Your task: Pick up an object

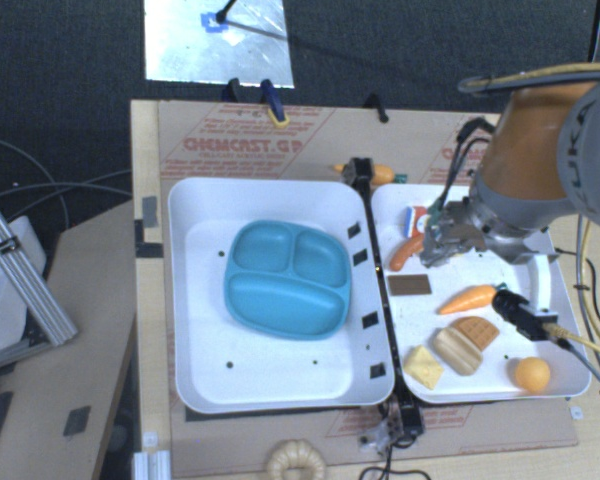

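Claw [432, 245] poised low in right bin [570, 373]; opening not discernible, nothing seen held. Approach step, judged. Orange carrot [468, 299] just right-below, red sausage [405, 251] touching left. Next: settle over one, close.

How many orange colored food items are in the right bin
3: a sausage under the pincer, a carrot mid-bin, and a round fruit at the near right corner. The arm may hide more.

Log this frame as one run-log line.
phase: reach | gripper: low in right bin, beside red sausage | grasp: unconfirmed | blue tray: left bin
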